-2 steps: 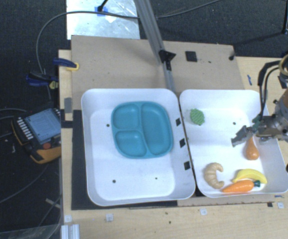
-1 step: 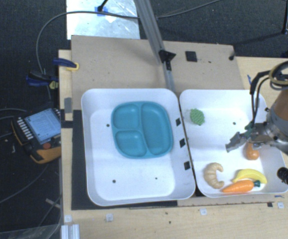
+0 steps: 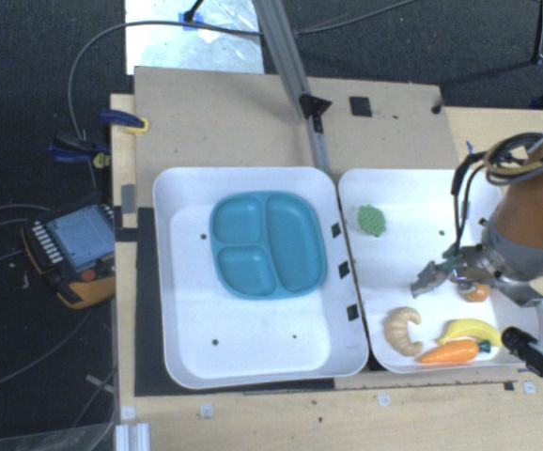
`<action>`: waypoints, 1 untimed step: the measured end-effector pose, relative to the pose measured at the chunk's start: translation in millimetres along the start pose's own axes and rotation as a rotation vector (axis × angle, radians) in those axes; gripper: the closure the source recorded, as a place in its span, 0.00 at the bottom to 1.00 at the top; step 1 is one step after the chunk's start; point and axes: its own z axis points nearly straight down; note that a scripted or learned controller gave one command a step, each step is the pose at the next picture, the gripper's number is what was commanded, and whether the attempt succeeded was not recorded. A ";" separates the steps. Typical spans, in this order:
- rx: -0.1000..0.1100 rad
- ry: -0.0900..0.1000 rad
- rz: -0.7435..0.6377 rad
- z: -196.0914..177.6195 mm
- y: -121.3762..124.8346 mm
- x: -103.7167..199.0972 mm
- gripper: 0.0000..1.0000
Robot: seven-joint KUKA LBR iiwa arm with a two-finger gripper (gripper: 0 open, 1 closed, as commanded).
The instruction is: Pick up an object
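Reaching in over the right bin (image 3: pixel 394 188), the gripper (image 3: pixel 438 278) hangs low with its fingers spread apart and nothing between them. A croissant (image 3: pixel 403 330) lies just below it; carrot (image 3: pixel 448 351) and banana (image 3: pixel 472 330) sit nearer the arm, and a small green object (image 3: pixel 372 220) lies farther up.
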 end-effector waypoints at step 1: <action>0.001 0.000 0.000 54.7 2.9 10.2 0.00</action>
